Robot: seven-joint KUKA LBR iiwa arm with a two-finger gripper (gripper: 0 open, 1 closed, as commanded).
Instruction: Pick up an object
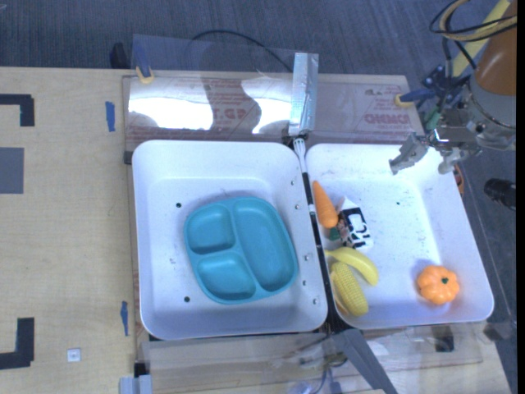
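The right bin [459, 220] holds an orange carrot [326, 206], a small black and white object [353, 226], a yellow banana [358, 263], a yellow corn cob [348, 291] and a little orange pumpkin [437, 285]. The first four lie along the bin's left wall; the pumpkin sits near the front right corner. My gripper [424, 161] hangs over the bin's back right corner, open, with nothing between its fingers. It is well apart from every object.
A blue divided plate [239, 249] lies in the left bin [164, 179]. A clear panel and a metal post [303, 93] stand behind the bins. Cables loop around the arm [492, 72] at the upper right.
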